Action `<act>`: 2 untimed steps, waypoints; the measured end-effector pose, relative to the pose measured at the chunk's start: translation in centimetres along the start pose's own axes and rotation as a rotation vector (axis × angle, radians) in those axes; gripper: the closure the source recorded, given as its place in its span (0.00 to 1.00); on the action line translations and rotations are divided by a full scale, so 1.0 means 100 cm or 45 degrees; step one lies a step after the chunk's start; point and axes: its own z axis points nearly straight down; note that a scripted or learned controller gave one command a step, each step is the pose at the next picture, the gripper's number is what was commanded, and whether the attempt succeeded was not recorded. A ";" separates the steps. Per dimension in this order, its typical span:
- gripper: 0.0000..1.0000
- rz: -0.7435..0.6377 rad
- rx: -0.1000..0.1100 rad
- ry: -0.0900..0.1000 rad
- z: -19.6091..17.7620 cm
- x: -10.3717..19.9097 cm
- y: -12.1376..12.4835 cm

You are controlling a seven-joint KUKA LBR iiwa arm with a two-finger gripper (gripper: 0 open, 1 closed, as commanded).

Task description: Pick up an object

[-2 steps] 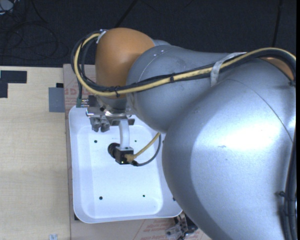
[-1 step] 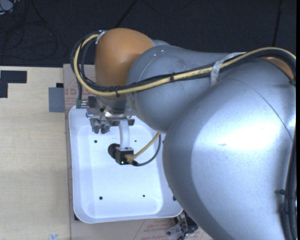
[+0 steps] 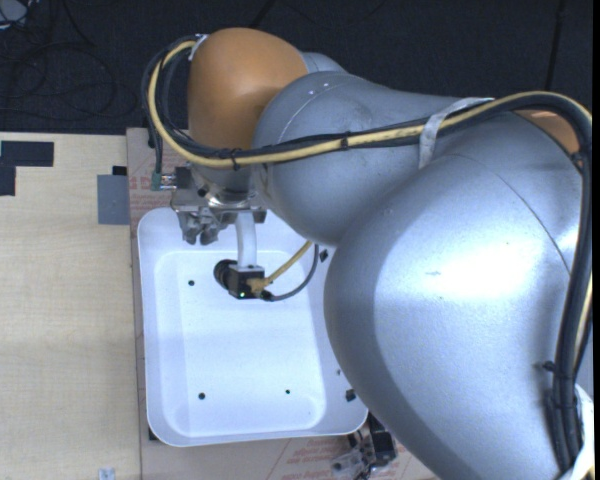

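- Claw [image 3: 205, 226] hangs at the far-left corner of the white bin [image 3: 240, 358], just above the back wall.
- Claw opening: cannot tell from this angle (wrist hardware is in the way). I see nothing gripped.
- Target: I can't pick one out. The bin floor near me carries a few small dark dots [image 3: 202, 396], too small to identify.
- My arm [image 3: 450, 298] covers the view's right, so I judge any target lies that way, hidden.
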 end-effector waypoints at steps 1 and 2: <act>1.00 -0.001 0.001 0.001 -0.028 0.000 -0.001; 1.00 0.002 -0.004 0.003 -0.104 -0.001 -0.004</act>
